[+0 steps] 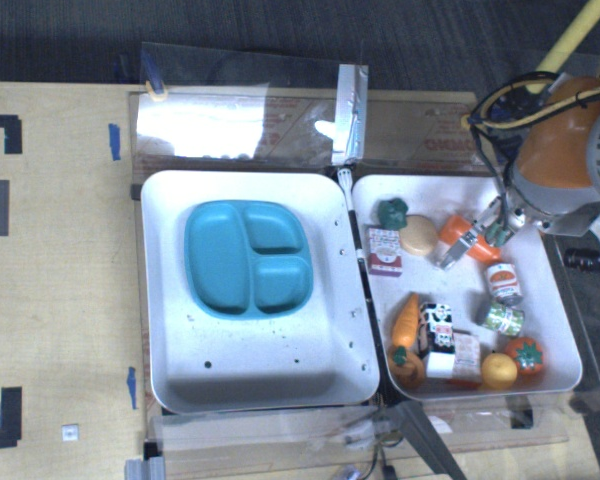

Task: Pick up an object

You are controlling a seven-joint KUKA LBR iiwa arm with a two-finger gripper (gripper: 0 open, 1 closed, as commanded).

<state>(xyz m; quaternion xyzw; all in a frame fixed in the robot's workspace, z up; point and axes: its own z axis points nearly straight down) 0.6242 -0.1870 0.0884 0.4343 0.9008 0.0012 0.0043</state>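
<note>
In the right bin (pixel 570 353), toys crowd the near edge: a lemon (pixel 499 369), a tomato (pixel 526 355) and a carrot (pixel 406 322). Farther back, the hand (pixel 467 245) hangs over an orange toy (pixel 456 231); its grip cannot be told.

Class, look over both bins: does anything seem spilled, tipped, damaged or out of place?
Nothing stands out. The blue tray sits flat in the left bin; the toy foods lie loosely scattered in the right bin, as expected.
</note>
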